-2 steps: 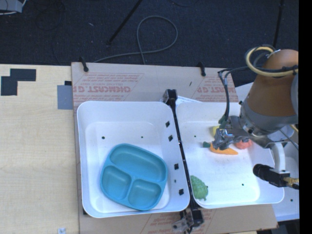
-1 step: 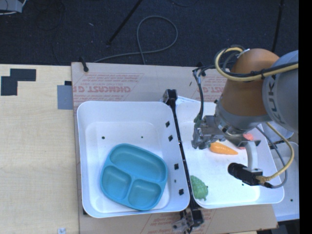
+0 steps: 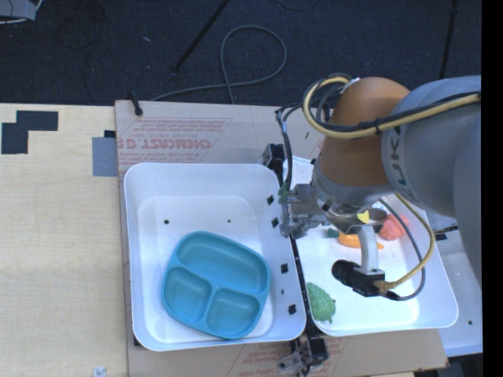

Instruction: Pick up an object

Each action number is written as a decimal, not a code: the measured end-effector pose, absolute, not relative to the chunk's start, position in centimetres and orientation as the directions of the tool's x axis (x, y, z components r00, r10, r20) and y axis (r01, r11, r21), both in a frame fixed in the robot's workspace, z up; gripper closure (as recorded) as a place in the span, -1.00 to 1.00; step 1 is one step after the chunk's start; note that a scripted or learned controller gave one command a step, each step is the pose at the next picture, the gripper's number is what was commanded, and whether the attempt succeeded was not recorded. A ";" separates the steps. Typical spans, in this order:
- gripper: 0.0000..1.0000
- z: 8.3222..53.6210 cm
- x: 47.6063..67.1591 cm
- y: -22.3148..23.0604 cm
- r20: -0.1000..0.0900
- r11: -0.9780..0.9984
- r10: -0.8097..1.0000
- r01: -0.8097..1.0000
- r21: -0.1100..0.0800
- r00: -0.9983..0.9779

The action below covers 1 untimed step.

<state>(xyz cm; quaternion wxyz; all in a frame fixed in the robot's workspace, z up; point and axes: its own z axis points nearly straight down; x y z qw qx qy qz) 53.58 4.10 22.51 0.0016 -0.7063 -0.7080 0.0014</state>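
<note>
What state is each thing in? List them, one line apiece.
blue divided plate: lying flat in the left bin, right way up.
green object: resting at the right bin's near-left corner, untouched.
orange object: lying in the right bin, partly hidden by the arm.
pink object: lying beside the orange one, partly hidden.
arm: reaching over the right bin.

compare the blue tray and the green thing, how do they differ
The blue tray is large, flat and split into three compartments; the green thing is small, lumpy and undivided. The tray lies in the left bin, well out from the arm; the green thing lies in the right bin, near its front left corner. Both rest untouched.
</note>
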 end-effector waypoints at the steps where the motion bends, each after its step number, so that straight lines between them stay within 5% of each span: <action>1: 1.00 22.7 55.3 9.1 0.000 0.002 1.000 1.000 -0.003 -0.002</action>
